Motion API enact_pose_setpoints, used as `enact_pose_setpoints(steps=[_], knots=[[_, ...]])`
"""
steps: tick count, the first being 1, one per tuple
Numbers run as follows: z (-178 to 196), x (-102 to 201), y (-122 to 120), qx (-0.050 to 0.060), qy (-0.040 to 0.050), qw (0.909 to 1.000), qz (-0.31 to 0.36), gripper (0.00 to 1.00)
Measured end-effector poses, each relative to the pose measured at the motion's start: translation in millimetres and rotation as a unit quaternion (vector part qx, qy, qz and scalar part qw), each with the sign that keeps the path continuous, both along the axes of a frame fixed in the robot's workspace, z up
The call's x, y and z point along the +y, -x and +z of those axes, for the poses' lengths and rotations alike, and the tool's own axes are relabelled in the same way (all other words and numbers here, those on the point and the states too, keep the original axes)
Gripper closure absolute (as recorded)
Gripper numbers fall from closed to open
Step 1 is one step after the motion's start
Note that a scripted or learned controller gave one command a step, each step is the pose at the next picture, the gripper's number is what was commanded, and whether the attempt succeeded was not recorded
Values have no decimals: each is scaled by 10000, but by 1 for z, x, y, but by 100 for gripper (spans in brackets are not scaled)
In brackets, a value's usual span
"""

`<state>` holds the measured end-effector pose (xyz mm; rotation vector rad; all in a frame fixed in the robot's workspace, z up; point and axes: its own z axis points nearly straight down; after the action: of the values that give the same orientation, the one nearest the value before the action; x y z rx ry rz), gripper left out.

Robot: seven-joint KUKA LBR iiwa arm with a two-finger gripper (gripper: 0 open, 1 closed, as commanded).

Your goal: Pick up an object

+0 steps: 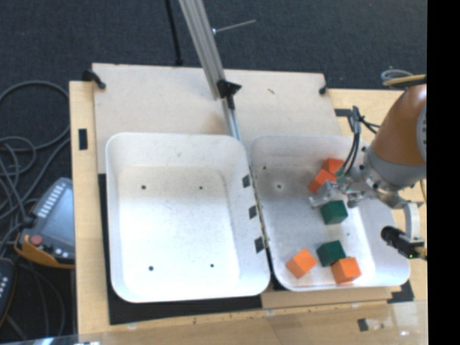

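Note:
The right bin (287, 157) holds several small blocks. Two orange blocks (325, 175) lie close together near its far right side. A dark green block (333, 212) sits just below my gripper (332, 195), touching or nearly touching it; whether it is held is not visible. Near the front wall lie an orange block (302, 262), a second green block (330, 252) and another orange block (346, 269). The arm's orange band (399, 131) hangs above the bin's right edge.
The left bin (180, 214) stands beside the right one. A slanted metal post (205, 42) rises behind the gap between the bins. Cables and a pendant (47, 221) lie off the bench at the left.

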<state>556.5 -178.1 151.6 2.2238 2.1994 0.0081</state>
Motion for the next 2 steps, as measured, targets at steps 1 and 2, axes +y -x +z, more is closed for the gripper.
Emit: enact_pose_setpoints(steps=[1,2], knots=[[-55,-8,-22,36,-6,10000,60,0],[-43,-9,-22,13,11,10000,72,100]])
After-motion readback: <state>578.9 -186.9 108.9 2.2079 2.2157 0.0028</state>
